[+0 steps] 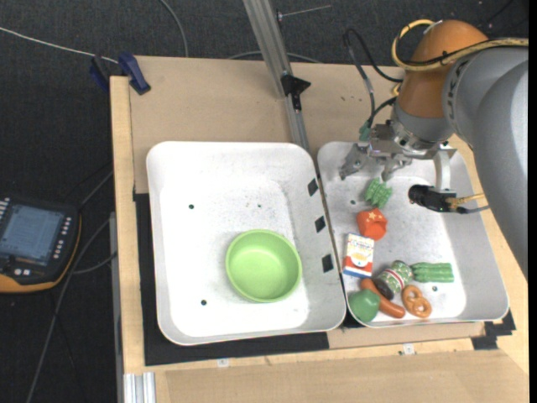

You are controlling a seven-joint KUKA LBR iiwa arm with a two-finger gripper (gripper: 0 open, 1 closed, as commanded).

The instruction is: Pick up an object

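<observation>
My gripper hangs over the far part of the right bin, fingers spread open with nothing between them. A small green toy lies just in front of the fingertips, apart from them. Nearer the camera sit a red pepper-like toy and a small white, red and blue carton. Along the bin's near edge lie a green round piece, a sausage-like piece, a pretzel, a dark striped piece and a green ridged piece.
The left bin holds a light green bowl near its front right. A metal pole slants down to the gap between the bins. A black cable clip hangs by the wrist.
</observation>
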